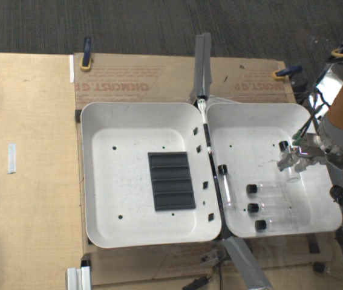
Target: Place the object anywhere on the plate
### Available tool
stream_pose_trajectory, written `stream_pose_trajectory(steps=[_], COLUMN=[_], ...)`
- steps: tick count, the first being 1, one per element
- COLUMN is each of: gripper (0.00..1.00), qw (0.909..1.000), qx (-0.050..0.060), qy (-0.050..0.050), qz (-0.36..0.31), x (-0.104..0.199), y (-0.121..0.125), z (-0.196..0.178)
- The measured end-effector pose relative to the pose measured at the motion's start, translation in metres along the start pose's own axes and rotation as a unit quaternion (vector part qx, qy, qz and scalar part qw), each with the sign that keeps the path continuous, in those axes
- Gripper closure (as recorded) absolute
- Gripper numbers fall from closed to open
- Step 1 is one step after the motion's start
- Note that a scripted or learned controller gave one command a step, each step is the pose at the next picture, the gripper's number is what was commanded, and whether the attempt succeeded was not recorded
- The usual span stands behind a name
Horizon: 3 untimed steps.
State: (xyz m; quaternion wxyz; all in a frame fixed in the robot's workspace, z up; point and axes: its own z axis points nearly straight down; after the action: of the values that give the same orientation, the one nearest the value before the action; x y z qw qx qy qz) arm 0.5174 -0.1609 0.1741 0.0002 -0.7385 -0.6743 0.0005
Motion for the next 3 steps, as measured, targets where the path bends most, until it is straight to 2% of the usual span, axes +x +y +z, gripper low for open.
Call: stream_pose_trajectory(steps=[1, 2, 3], gripper=[1.0, 1.0, 1.0], qw=[1.0, 0.9978, 0.975], qx=[0.0, 0.001, 0.002], qy=[0.0, -0.001, -0.002], qz=[-0.001, 0.066, 0.222], x=[0.082, 0.162, 0.239], y=[0.01, 0.117, 0.096], z=[-0.017, -0.017, -0.015])
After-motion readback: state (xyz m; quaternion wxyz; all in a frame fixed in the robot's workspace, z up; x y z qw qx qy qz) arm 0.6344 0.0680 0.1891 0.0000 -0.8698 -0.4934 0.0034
